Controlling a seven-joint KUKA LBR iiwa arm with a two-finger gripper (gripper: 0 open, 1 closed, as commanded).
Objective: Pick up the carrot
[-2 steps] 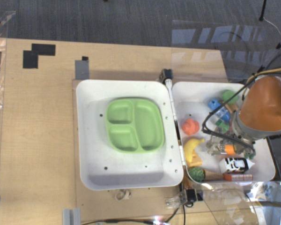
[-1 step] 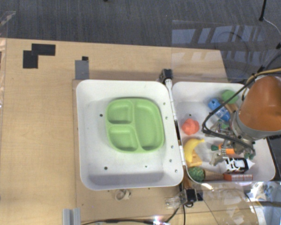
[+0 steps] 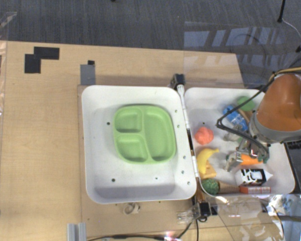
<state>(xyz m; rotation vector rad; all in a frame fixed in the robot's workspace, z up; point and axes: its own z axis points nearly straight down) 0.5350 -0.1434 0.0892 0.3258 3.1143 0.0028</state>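
Observation:
The carrot point(image 3: 252, 159) is a small orange piece lying low in the right bin point(image 3: 200, 104), towards its front right. My gripper point(image 3: 246, 157) is down in that bin right at the carrot, with grey metal parts on both sides of it. The arm's orange band point(image 3: 286, 107) hangs above and hides the bin's right side. The carrot's right end is partly covered by the gripper.
Beside the carrot are a black-and-white box point(image 3: 253, 175), a red-tipped stick point(image 3: 246, 189), a banana point(image 3: 206, 157), a green ball point(image 3: 210, 186), a pink-orange fruit point(image 3: 204, 134) and a blue item point(image 3: 235, 118). The left bin point(image 3: 95, 185) holds a green divided plate point(image 3: 143, 134).

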